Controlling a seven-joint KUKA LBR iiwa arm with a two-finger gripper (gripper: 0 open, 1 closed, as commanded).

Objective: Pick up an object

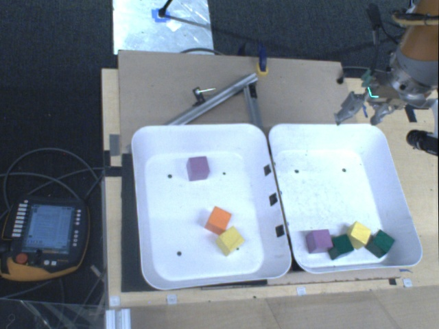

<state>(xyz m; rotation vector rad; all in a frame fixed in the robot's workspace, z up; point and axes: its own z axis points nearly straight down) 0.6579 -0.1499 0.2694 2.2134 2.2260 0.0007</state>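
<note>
Purple cube [197, 168] alone in left bin [147, 184]; pincer [363, 110] apparently spread, empty.

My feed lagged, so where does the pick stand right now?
Nothing looks picked yet. The gripper hangs open above the far rim of the right bin with nothing between its fingers. Still lying loose: the purple block, orange block and yellow block in the left bin. The whole reach, grasp and lift remains.

Teach pendant [44, 236] on dark floor, metal rods [218, 96] on cardboard sheet [302, 88], foil square [162, 16]
</note>
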